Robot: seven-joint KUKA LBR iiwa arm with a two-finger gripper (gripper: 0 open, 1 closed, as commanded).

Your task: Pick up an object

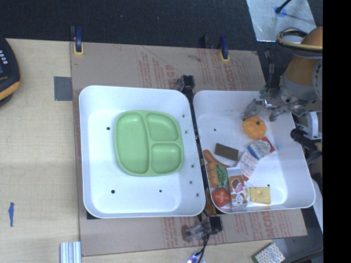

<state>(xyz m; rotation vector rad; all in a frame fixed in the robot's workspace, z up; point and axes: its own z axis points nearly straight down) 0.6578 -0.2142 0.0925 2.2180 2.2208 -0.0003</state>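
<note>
Over the right-hand bin (307, 163), near its far edge, the gripper (267, 106) hangs low with its metal fingers splayed apart, and nothing sits between them. Just below it lies an orange fruit (254, 127) (small and round, close to the fingertips but not clasped). Toward the near side of that bin the other items crowd together: a brown block (226, 152), a crumpled white packet (254, 154) with red and blue print, a carrot-like piece (211, 166) along the left wall, a green packet (221, 176), a red tomato (221, 196), a small printed carton (237, 188), and a yellow cheese slice (260, 195). Left of all this, the other bin (93, 147) holds a pale green divided plate (148, 142), lying flat near its middle. Both bins rest side by side on a brown cardboard sheet (137, 64) clamped to the bench.
</note>
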